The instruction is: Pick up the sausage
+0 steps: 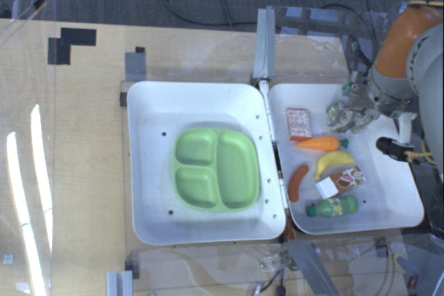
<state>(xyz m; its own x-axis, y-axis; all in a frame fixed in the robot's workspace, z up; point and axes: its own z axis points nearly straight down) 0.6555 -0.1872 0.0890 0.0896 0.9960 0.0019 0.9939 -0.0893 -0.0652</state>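
Green bottle, lying at the right bin's front. Sausage: small, red-brown, slightly curved, lying loose near that bin's left wall, below the carrot, left of the banana. Gripper: over the bin's far side, well apart; finger state cannot be told.

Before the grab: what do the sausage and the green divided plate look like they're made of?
Sausage: probably moulded plastic toy food; even red-brown colour, smooth rounded ends, a slight sheen. It could be rubber; the view can't settle that. Green divided plate: looks like hard plastic with a satin finish; uniform lime colour, moulded compartment ridges, soft highlights.
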